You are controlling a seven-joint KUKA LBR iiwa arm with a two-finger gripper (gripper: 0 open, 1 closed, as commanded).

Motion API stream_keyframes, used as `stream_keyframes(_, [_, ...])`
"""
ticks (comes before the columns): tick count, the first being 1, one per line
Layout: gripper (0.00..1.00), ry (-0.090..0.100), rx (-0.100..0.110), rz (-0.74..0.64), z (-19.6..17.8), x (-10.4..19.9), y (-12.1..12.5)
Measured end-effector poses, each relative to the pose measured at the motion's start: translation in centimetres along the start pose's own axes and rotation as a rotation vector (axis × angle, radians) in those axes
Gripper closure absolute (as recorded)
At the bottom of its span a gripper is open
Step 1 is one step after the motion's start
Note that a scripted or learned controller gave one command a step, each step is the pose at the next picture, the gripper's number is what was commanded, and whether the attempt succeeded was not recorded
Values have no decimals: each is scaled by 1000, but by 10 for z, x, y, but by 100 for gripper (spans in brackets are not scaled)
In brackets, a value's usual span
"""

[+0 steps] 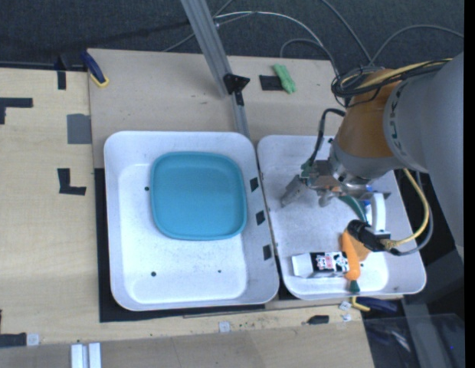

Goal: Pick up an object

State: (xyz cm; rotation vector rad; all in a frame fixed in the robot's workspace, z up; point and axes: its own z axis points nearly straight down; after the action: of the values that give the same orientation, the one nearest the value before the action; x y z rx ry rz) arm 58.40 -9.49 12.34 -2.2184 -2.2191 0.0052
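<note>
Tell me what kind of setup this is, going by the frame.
Most likely a robotics lab bin-picking bench rather than a kitchen: two shallow white plastic bins side by side on a wooden bench, black tape markers stuck to the bench top, and loose cables trailing to the grey arm with an orange band.

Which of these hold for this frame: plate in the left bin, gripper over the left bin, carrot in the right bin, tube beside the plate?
1. The blue plate lies in the left bin. True.
2. The gripper is over the left bin. False: it is over the right bin.
3. The carrot lies in the right bin. True.
4. The tube lies beside the plate. False: it lies in the right bin, next to the carrot.
</note>
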Motion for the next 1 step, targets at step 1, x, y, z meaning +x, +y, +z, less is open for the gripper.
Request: stream_keyframes(1, [100,0,-4,-1,-12,0,1])
